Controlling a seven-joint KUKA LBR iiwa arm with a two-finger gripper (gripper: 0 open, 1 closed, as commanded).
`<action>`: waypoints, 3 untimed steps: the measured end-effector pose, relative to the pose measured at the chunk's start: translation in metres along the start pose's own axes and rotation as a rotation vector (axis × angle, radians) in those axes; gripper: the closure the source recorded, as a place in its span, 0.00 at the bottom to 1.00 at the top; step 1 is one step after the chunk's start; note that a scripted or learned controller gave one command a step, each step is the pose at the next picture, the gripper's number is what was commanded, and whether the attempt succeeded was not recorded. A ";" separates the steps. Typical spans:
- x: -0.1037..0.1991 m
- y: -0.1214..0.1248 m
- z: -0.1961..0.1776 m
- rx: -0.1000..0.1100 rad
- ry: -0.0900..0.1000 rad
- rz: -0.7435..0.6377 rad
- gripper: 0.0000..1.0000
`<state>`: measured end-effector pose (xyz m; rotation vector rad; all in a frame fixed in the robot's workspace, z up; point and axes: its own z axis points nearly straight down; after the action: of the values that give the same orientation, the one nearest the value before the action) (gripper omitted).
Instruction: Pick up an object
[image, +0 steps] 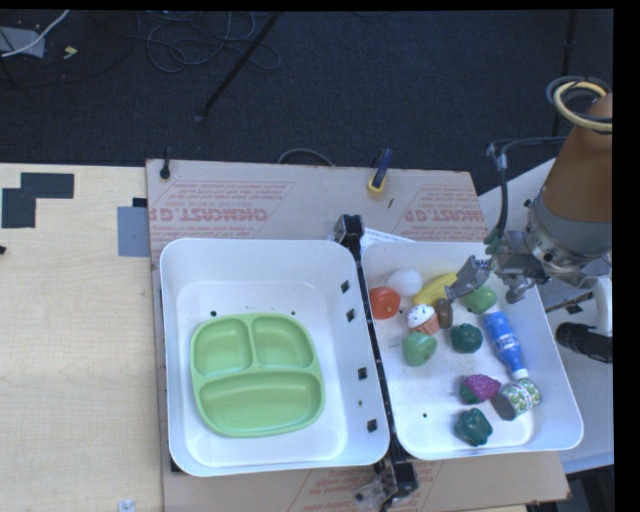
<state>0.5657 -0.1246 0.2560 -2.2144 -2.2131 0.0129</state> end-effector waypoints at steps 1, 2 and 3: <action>0.000 0.002 -0.006 -0.012 -0.002 -0.002 0.00; 0.009 0.001 0.043 -0.005 0.000 0.002 0.00; 0.005 0.009 0.093 -0.007 -0.001 -0.001 0.00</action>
<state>0.5739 -0.1189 0.1627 -2.2170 -2.2187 0.0054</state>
